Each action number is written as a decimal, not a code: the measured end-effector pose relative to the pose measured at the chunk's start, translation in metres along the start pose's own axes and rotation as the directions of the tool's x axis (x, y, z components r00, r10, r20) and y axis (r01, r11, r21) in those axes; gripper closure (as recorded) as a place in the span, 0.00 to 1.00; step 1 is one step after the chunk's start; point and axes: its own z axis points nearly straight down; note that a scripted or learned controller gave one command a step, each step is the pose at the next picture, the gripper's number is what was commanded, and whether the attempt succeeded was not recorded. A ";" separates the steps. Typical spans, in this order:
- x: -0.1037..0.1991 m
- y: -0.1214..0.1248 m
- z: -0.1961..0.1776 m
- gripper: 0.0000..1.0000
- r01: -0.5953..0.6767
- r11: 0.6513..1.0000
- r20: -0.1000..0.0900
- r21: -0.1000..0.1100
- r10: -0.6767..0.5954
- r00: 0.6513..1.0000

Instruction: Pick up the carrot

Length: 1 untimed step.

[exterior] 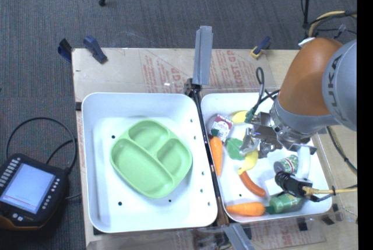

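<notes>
**benchwatcher:** Since you asked for left to right: the left bin (93,126) has a green divided plate (151,157) sitting about mid-floor, nothing else of note. Over in the right bin (224,211) it gets busy. Which carrot are we even after?

**pickfail_42:** Good question, I count three orange ones. First carrot (217,155) lies right along the bin's left wall, long axis running near edge to far edge. Just past it there's a small pink-and-white packet (220,124) toward the far left corner and some green and yellow bits. Then a shorter orange piece (252,184) lying diagonal mid-floor, and a third carrot (247,208) flat along the near edge, axis left-right, next to a dark green thing (284,203).

**benchwatcher:** And the gripper?

**pickfail_42:** The gripper (254,144) is down over the middle of the bin, by a yellow banana-ish piece (250,160). Fingers are lost in the clutter under the wrist, so honestly I can't tell if they're apart or together. Nothing orange is visibly between them.

**benchwatcher:** So nearest target?

**pickfail_42:** My guess is the wall carrot, sitting to the gripper's left. Fingers would want to close across it, left-right, and that wall looks like a squeeze.
</notes>
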 end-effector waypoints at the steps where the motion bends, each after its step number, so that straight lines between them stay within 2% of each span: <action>1: 0.021 0.027 0.011 1.00 0.249 0.968 0.003 -0.020 -0.249 0.969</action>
